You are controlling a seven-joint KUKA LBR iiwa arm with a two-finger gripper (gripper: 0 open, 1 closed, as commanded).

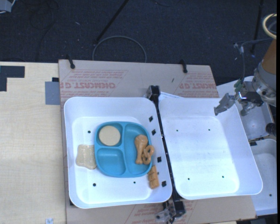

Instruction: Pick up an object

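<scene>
Saw a light wooden bench top (23,143) with a flat brown cardboard sheet (130,80) printed in red lettering laid on it. Found two shallow white plastic bins resting side by side on that sheet: left bin (79,190) toward 9 o'clock, right bin (200,148) toward 3 o'clock, touching along a black clip strip (161,143) at centre. Noted dark grey squares (51,91) at 10 o'clock on the wood.

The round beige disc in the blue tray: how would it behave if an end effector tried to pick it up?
The round beige disc lies flat in a compartment of the blue plastic divided tray, so it probably will not roll. Its low profile may leave little edge to grip. It looks thin, so likely light; its stiffness cannot be judged.
</scene>
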